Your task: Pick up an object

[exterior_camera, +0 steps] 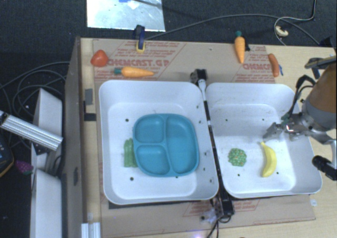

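Note:
In the right bin (247,95) lie a yellow banana (268,160) and a small round green vegetable (237,156), both toward the front. My gripper (287,126) hangs over the right side of this bin, just above and to the right of the banana's upper end. It has nothing visibly in its grasp. The left bin (152,92) holds a blue divided plate (166,144) with a green pod (128,152) lying against its left edge.
Toy food lies on the bench behind the bins: a carrot (137,72), a red tomato (99,58), a second carrot (240,47) and an orange piece (274,65). A blue and yellow clamp (139,37) sits at the back edge. A black divider (206,116) separates the bins.

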Motion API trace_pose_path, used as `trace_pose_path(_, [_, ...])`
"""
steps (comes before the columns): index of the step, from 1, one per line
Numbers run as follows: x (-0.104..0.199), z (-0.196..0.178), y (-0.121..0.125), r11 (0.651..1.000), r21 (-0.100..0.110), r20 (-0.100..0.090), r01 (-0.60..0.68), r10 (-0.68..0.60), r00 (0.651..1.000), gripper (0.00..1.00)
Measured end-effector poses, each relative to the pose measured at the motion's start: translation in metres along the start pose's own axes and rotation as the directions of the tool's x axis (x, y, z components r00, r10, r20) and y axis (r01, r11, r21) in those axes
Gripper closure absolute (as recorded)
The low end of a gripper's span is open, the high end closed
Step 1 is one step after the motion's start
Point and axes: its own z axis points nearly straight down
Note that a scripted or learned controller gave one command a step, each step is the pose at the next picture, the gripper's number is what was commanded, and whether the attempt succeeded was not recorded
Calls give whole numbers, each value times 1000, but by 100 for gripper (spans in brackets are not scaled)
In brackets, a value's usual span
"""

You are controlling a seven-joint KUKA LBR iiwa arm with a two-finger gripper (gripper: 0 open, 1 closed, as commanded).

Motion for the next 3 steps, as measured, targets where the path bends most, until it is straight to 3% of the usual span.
trace_pose_path(1, [32, 37, -36, 1000, -1, -2, 1, -1, 1000, 0])
trace_pose_path(2, [32, 26, -35, 1000, -4, -1, 2, -2, 1000, 100])
trace_pose_path(3, [109, 37, 16, 1000, -1, -3, 5, -5, 1000, 100])
